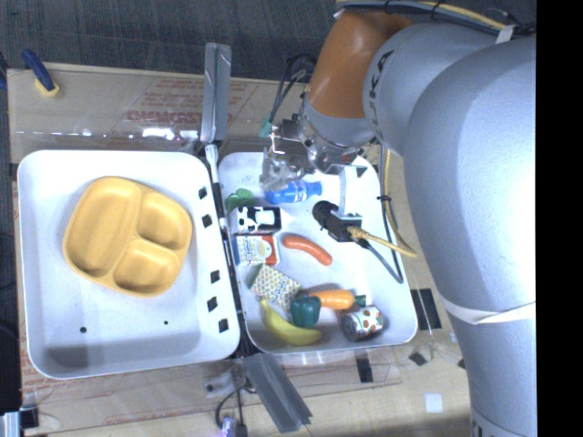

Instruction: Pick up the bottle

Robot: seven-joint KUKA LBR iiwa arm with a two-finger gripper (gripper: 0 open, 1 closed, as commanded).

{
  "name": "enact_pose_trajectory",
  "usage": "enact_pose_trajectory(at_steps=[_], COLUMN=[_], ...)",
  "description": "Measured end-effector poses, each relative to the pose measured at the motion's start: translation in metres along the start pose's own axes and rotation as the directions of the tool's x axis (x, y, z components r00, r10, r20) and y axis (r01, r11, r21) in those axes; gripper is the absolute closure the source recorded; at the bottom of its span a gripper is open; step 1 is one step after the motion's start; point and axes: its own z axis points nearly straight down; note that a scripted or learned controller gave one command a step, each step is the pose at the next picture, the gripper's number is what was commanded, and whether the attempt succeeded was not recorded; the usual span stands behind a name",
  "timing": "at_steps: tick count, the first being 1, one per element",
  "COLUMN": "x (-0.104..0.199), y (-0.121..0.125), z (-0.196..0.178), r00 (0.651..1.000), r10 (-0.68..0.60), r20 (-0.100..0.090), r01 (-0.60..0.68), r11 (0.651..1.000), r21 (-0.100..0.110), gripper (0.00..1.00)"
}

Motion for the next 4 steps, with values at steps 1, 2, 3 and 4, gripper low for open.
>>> enact_pose_trajectory(at_steps=[1,2,3,4], x=[0.000,-0.078,-0.047,-0.069], y=[0.000,0.021,-0.023,0.025], z=[0.000,0.063,0.029,0.129], r00=[1.000,0.983,0.983,0.982], r10=[0.001,0.185,0.184,0.189], r20=[0.000,-0.001,0.000,-0.001], r01=[-0.001,-0.185,-0.184,-0.189], r11=[1.000,0.983,0.983,0.982], r21=[0.001,0.004,0.003,0.000], gripper=[0.00,0.00,0.00,0.00])
